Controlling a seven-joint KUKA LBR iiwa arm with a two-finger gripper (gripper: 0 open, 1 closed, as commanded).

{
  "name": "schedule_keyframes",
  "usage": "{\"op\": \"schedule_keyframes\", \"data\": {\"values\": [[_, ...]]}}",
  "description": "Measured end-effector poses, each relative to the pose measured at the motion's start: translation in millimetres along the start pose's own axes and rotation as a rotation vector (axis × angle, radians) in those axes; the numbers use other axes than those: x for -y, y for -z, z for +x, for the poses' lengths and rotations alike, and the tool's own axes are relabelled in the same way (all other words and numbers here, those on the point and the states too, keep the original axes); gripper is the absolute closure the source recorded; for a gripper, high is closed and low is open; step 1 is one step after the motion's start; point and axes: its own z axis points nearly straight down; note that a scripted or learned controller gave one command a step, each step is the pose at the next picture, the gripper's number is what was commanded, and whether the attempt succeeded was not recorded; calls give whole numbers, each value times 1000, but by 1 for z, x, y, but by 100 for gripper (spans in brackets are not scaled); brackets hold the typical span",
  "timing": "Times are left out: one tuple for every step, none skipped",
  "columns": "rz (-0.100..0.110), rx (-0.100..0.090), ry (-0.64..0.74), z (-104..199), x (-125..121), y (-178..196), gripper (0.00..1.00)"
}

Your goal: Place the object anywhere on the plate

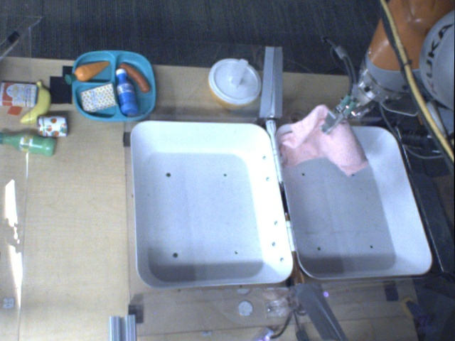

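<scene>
End effector (334, 121) on pink cloth (323, 144) in right bin (398, 261); grip state we cannot tell. Grasp step; next we lift toward plate.

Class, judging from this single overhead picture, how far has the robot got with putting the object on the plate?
Done: nothing rests on the plate yet. In hand: the gripper sits at the pink cloth, bunched in the right bin's upper left corner; whether it grips is unclear. Left: lifting the cloth and carrying it to the divided blue plate beyond the left bin.
</scene>
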Motion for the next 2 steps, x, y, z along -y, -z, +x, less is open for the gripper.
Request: {"op": "schedule_keyframes", "data": {"values": [[0,-1,3,0,-2,1,100],[0,-3,406,56,-15,11,100]]}}
